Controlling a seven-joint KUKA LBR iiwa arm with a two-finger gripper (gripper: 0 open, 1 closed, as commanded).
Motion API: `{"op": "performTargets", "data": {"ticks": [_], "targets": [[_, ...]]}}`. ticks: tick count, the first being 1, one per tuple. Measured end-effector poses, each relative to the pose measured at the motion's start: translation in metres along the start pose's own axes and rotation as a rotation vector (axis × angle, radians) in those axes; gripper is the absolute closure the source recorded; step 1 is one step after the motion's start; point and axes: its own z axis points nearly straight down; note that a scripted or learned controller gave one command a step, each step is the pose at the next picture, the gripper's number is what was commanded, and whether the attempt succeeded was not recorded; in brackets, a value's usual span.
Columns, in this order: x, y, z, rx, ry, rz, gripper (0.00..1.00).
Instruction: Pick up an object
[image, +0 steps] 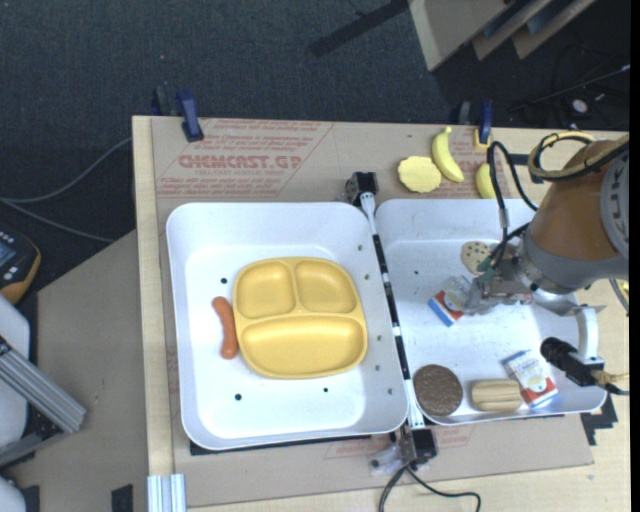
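Camera view shows the gripper (470, 297) lowered into the right bin (420, 225) at centre right, poised over a small red-white-blue packet (443, 309), presumably its target, though its grip state cannot be told.

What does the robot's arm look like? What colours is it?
The arm is fat and round, with a big orange band and shiny grey below it. Black cables loop around it near the top. At its tip is a small grey metal pincer.

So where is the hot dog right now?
The hot dog lies in the left bin, just left of the yellow divided plate, apart from the gripper.
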Motion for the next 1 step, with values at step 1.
{"op": "performTargets", "data": {"ticks": [1], "targets": [[0.0241,0.0367,0.0189,-0.007,-0.007,-0.002,1.0]]}}
